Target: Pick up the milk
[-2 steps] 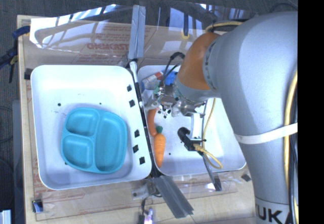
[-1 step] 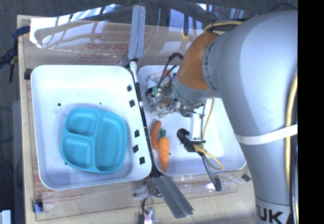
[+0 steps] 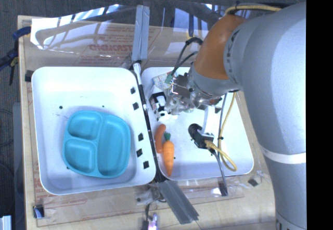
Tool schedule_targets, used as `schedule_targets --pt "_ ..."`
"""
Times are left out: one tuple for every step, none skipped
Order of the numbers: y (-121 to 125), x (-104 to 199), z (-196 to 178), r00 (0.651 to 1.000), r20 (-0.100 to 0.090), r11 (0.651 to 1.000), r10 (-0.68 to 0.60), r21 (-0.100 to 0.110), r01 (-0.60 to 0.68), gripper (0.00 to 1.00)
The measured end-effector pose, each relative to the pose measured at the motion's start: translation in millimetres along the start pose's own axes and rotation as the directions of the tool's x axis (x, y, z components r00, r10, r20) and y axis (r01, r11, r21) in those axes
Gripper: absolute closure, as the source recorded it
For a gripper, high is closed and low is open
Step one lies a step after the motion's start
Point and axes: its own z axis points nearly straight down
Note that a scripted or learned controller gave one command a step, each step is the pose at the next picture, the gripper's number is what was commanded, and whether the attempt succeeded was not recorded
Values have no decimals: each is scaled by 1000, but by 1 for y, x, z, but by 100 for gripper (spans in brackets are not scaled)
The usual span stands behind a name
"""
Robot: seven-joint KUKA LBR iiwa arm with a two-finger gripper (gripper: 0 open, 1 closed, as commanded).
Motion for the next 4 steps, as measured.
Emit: schedule_targets --pt "-41 -24 -39 1000 -1 1000 22 1 -22 100" --pt "-41 -24 -39 1000 -1 1000 22 1 -22 0" --pt "19 -12 58 999 1 999 42 4 -42 0" --pt "54 -31 100 977 -1 977 -212 -1 212 0"
